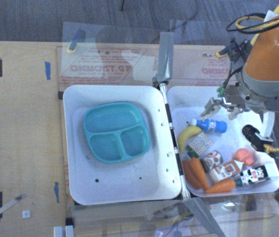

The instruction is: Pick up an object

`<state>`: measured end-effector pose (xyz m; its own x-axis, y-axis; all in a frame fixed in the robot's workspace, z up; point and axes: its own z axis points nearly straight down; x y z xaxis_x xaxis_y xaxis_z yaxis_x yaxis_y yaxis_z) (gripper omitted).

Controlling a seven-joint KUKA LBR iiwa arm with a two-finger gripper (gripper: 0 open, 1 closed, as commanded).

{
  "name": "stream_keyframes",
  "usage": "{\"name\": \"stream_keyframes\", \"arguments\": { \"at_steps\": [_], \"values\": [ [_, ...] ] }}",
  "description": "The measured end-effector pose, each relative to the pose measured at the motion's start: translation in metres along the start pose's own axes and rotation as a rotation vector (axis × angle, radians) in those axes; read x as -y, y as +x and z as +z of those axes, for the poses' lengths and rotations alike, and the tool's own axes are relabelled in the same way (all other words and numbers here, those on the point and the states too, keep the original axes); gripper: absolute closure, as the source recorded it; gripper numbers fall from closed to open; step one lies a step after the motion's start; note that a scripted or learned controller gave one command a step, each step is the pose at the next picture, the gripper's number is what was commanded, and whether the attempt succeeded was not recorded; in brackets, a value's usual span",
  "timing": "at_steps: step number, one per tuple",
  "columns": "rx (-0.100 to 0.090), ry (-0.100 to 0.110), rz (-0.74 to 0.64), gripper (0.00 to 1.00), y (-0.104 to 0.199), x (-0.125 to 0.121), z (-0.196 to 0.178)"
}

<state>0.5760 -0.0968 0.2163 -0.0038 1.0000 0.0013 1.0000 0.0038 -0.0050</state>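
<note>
My gripper point(222, 107) hangs over the back part of the right bin point(188, 97), open, with nothing between its fingers. Just below it lies a small blue and white bottle point(211, 126) on its side, apart from the fingertips. A yellow banana point(187, 136) lies left of the bottle, and a grey checkered packet point(200, 143) sits beside the banana. Two orange carrots point(197, 174) lie along the front left of the bin. Near them are a red and white carton point(226, 169), a pink toy point(245, 156) and a black and white toy point(254, 175).
The left bin point(75, 181) holds a teal divided plate point(116, 131). A metal divider point(171, 132) runs between the two bins. The arm's grey and orange body point(270, 58) looms over the right bin's back right corner.
</note>
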Motion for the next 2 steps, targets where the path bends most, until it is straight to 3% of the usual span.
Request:
{"name": "stream_keyframes", "arguments": {
  "at_steps": [2],
  "values": [
    [0.001, -0.005, -0.246, 0.00, -0.056, -0.012, 0.116]
  ]
}}
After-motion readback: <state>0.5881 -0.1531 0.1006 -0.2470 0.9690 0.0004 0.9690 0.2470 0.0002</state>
